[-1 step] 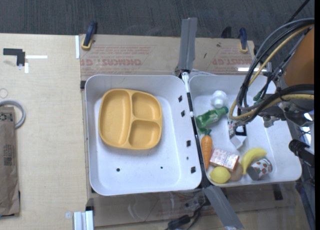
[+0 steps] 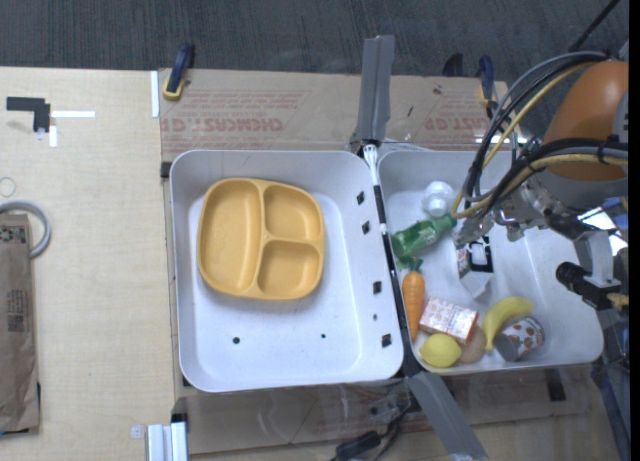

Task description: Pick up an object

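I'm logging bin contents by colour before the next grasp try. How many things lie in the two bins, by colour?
Yellow: 3, plate, banana, lemon
Green: 1, bottle
Orange: 2, carrot, box
Grey: 1, can
Total: 7

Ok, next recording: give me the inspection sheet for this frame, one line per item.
Surface: two white bins side by side on a wooden bench.
Job's things: right bin holds a green bottle, carrot, lemon, banana, small box and a can.
Clutter: yellow divided plate in the left bin.
Grippers: gripper low over the right bin; holds nothing visibly.
Cables: black and yellow cables looping above the wrist.
Surroundings: cardboard sheet behind the bins, clamps at its edge.
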`<state>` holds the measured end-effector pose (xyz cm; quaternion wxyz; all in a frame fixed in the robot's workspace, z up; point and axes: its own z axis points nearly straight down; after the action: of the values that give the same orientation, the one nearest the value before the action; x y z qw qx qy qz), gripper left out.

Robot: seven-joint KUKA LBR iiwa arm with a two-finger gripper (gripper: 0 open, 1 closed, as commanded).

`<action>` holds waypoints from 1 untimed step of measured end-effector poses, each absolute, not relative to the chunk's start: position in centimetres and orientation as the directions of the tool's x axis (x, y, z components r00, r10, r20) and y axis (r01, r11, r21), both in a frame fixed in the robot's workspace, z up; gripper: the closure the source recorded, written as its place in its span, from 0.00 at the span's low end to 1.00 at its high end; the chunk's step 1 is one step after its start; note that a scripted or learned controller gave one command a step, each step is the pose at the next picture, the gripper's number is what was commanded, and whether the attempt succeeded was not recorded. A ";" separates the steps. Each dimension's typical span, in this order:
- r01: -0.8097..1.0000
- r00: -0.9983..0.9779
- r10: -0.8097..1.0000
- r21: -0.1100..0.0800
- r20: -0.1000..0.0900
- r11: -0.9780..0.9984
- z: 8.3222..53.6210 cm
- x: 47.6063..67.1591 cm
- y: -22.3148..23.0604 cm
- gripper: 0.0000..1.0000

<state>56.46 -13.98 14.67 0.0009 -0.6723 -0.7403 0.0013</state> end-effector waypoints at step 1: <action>0.979 -0.203 0.979 -0.001 -0.001 0.203 9.1 56.9 -15.0 0.00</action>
<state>56.94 -15.05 9.14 0.0000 -0.6313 -0.7756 0.0005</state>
